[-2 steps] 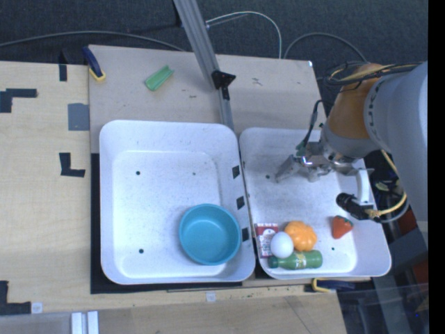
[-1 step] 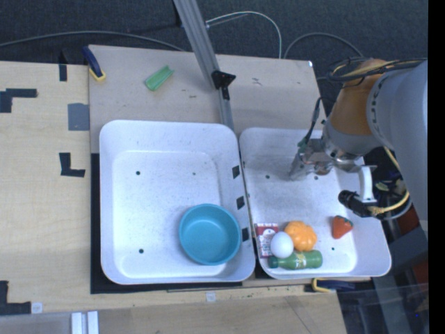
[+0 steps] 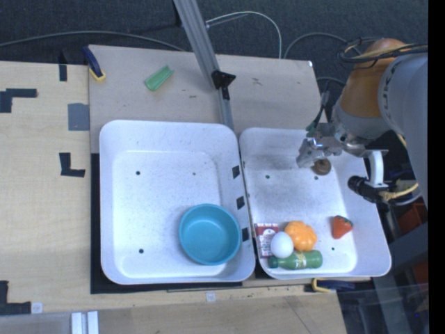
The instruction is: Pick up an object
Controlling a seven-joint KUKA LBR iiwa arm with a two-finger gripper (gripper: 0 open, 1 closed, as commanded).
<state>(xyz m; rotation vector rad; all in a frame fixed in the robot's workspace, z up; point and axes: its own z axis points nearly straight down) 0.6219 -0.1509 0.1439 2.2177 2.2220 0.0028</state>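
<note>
My gripper [image 3: 313,157] hangs over the far part of the right bin [image 3: 292,186], near its back right corner. A small brown round thing [image 3: 321,165] shows right at the gripper's tip; whether it is held is unclear. Along the bin's near edge lie an orange fruit [image 3: 302,234], a white egg [image 3: 281,245], a green bottle [image 3: 299,259] on its side and a small red and white carton [image 3: 265,239]. A red strawberry [image 3: 341,226] lies by the right wall.
The left bin [image 3: 139,158] holds a blue bowl [image 3: 208,234] at its near right corner. A grey pole [image 3: 201,40] slants over the bench behind the bins. A green block [image 3: 158,78] lies on the bench at the back left.
</note>
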